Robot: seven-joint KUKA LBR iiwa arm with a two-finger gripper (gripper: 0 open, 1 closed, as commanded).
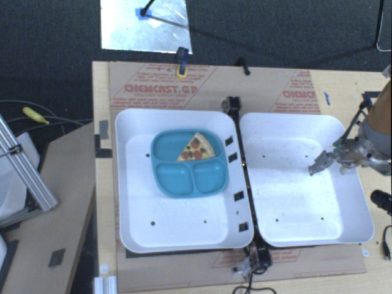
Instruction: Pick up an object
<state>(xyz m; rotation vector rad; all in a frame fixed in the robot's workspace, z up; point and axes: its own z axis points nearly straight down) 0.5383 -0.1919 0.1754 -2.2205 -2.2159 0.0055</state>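
Gripper: the gripper point(334, 162) hangs over the right half of the right bin point(294, 225), reaching in from the right edge; its two fingers point(318, 164) are spread apart with nothing between them.
Arm: grey wrist point(375, 143) just behind the gripper, over the bin's right rim.
Right bin: white and shallow, with faint smudges and a few small dark dots on its floor.
Task object: a pizza slice point(197, 147) (toy-like, yellow with red rounds) lies in the left bin point(138, 182), well apart from the gripper and across the divide between the bins.
Its seat: the slice rests in the upper, largest compartment of a blue plate point(184, 179), toward that compartment's right side, point up.
Plate: three compartments, one wide above and two smaller below; it sits near the middle of the left bin.
Writing: red print on the brown board point(288, 90) under the bins reads "CHEMCAST GP" at upper left; a second, slanted print at upper right is partly cut off and I cannot read it whole.
Counts: two bins, one plate, one pizza slice, one gripper.
Divide: black clips point(233, 158) run down the seam where the bins meet.
Bench: pale bench point(101, 84) carrying the board; dark floor beyond it, with a shiny sheet point(122, 17) lying there.
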